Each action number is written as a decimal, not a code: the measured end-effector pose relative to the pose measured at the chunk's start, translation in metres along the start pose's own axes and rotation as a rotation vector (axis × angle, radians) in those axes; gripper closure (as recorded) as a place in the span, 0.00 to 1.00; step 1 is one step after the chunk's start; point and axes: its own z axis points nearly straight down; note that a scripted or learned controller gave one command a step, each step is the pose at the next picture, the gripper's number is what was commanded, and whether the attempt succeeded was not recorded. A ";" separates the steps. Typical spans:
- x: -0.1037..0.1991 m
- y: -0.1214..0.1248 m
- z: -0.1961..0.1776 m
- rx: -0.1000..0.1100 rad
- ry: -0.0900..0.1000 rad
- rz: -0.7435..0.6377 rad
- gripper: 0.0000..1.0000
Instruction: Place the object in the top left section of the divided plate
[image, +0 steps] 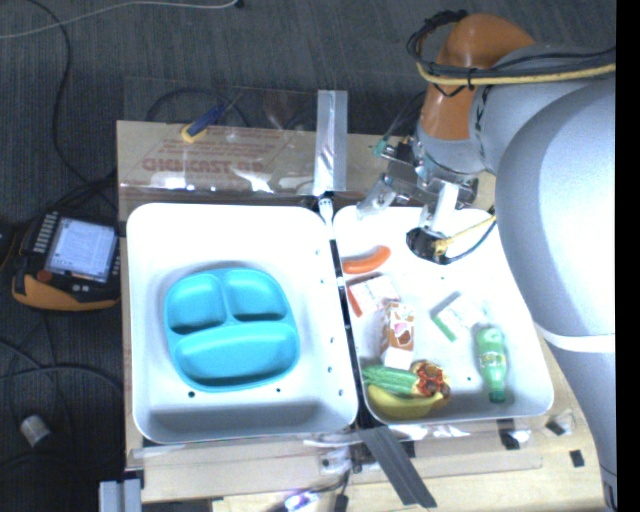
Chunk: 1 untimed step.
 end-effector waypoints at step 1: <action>-0.001 -0.001 -0.006 0.006 -0.007 -0.001 1.00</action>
